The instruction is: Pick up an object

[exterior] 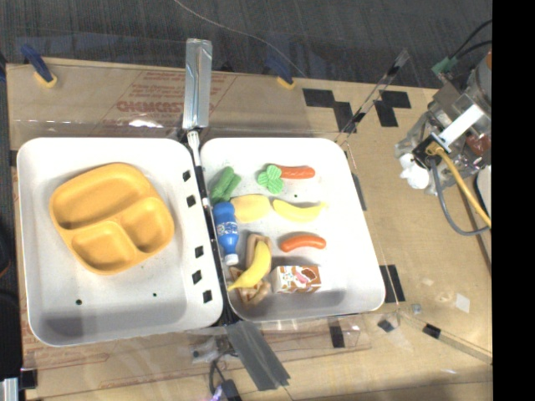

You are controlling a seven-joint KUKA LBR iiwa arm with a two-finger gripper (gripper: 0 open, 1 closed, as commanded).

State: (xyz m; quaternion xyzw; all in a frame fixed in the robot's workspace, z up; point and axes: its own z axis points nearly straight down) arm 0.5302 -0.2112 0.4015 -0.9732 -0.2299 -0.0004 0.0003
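The right bin (355,249) holds several toy foods. A carrot with a green top (288,174) lies at the back, next to a green pepper (222,183). In the middle are a pale yellow piece (249,206), a yellow banana (297,211) and a red sausage (302,242). Along the left wall lies a blue bottle (225,226). A banana bunch (254,265) and a small brown-and-white carton (298,279) sit at the front. My gripper (414,164) hangs off to the right of the bin, over the bare bench and well apart from every object.
The left bin (33,299) holds a yellow divided tray (111,216). A metal bar (196,86) stands at the back between the bins. Cables (458,195) trail from the arm at the right. Black tape marks dot the bench (418,249).
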